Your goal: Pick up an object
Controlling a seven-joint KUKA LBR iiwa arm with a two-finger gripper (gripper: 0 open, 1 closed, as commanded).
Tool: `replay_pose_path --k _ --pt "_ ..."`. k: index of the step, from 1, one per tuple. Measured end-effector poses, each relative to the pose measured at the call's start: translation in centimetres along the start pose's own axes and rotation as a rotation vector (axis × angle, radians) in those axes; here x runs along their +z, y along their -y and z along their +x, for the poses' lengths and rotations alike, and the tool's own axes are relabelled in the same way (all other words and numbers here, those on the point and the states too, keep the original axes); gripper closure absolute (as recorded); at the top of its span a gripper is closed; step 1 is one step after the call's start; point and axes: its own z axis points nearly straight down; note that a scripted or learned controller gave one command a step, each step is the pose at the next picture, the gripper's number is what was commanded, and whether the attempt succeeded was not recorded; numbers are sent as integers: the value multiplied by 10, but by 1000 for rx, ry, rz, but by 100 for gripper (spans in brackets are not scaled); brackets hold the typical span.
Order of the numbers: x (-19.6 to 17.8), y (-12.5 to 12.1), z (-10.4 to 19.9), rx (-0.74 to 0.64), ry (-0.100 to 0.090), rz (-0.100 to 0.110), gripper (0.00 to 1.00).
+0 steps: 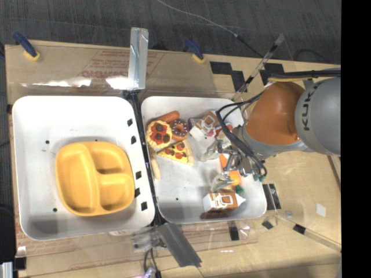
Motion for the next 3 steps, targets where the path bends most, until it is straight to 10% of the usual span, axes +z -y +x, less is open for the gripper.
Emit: replay_pose_path --k 1,2,3 --pt "-11 -2 -2 -7 3 0 100" --pt "-129 -20 14 -33 6 2 100" --pt "-17 -8 45 -214 -2 -1 100"
